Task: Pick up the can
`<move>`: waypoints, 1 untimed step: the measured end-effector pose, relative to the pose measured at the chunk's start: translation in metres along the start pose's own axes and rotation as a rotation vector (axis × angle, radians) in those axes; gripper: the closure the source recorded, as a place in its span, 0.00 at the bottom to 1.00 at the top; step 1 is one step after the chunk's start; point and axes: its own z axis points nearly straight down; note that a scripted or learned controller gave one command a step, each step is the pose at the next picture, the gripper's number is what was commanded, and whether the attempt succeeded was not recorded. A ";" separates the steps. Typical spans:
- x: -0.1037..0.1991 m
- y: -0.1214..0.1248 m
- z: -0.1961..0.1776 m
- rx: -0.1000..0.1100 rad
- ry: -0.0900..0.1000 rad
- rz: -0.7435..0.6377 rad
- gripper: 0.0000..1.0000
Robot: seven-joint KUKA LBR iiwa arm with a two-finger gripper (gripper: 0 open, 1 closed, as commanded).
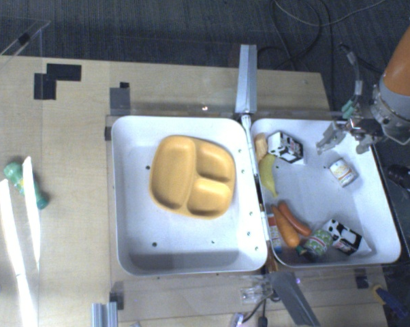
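bench (69, 135): pale wood, black tape marks upper left | floor: dark carpet along top, cable upper right | left bin (123, 244): held yellow sectioned tray (192, 176) | right bin (385, 210): can (342, 172) lay right of centre, among toy foods | gripper (346, 135): fingers spread, above can, apart from it

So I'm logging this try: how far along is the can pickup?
Nothing is done yet: the can lies on the floor of the right bin, not lifted. In hand: the gripper hovers open above the bin's upper right, just up from the can, holding nothing. Left: descend, close on it, lift.
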 end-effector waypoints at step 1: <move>0.000 0.000 0.000 0.000 0.000 0.000 0.00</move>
